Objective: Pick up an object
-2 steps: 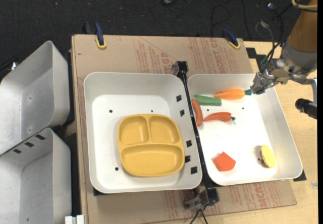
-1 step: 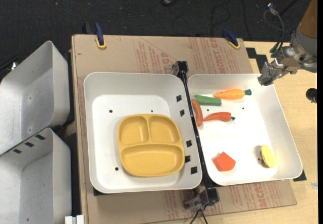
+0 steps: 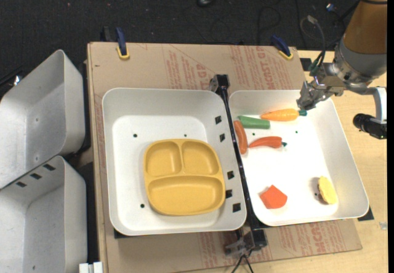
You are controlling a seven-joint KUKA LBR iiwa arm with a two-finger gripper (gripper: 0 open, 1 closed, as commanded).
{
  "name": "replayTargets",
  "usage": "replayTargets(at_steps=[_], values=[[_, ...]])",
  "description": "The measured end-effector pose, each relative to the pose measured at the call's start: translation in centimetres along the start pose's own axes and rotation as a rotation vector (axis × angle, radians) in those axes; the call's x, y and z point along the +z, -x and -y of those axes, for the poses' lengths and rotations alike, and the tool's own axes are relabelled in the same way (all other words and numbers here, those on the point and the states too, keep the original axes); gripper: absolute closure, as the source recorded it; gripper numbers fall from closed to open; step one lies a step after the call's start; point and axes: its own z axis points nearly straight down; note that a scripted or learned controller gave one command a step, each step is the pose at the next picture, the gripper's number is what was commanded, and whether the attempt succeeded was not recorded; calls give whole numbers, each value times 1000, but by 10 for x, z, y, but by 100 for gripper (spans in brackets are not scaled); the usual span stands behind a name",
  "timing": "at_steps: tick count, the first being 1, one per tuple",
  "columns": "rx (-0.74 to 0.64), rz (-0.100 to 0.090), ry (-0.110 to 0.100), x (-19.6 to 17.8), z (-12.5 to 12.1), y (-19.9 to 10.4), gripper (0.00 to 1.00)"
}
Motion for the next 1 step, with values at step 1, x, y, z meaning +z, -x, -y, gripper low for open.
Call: replayTargets(at_steps=[1], values=[[0, 0, 0, 6, 5, -44, 100]])
